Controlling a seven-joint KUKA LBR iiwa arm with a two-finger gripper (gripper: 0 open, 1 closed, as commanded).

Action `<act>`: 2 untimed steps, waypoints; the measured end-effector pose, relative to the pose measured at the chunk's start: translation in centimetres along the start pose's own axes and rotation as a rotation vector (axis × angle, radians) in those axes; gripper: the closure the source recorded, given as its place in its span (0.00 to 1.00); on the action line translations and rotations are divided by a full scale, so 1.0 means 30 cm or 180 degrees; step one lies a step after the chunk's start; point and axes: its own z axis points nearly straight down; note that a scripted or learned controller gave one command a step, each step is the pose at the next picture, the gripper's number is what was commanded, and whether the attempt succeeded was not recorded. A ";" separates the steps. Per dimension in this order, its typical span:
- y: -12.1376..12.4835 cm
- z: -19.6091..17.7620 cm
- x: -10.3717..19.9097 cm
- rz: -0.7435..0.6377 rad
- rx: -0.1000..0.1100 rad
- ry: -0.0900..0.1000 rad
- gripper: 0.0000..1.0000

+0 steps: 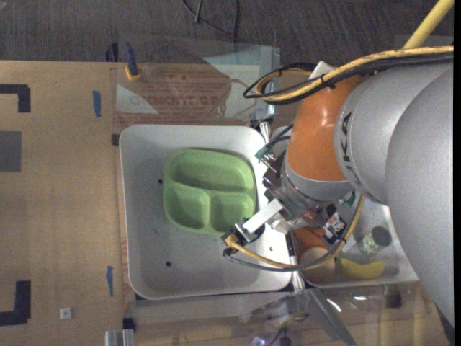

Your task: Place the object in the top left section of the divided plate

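**Arm over the seam between bins, plate waiting, pick not confirmed**

Grey arm casing (414, 171) looms closest to my lens, bulking out the whole 3 o'clock side, with the orange band (317, 139) just inboard of it. Below that band the wrist drops toward the seam between the two bins, and the gripper (241, 235) pokes out at about 7 o'clock from the wrist, sitting just off the lower right corner of the green divided plate (210, 189).

I can't tell from this angle whether the claw is open or closed; a pale bracket and a looping yellow cable (263, 259) clutter the tip, and I see nothing between the fingers that I'd call a held object.

Candidates for the task's object sit in the right bin (374, 276), tucked under the arm at 5 o'clock from the plate: a yellow banana (362, 268), a tan rounded item (318, 262) beside it, and a greenish round thing (369, 241) above the banana. Which one is meant, I can't say. The plate rests in the left bin (137, 193), all three sections bare.

My read: we're at or near the pick-up stage, or carrying across with nothing I can verify. The next move calls for a confirmed grasp, then a swing toward 10 o'clock across the plate to its top left section, coming down inside the ridge walls, not on them.
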 end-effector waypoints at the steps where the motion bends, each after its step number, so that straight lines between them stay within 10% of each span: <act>1: 0.071 -0.175 0.356 -0.0595 -0.0015 0.0011 1.00; 2: -0.002 0.185 0.175 -0.1077 -0.0006 0.0002 1.00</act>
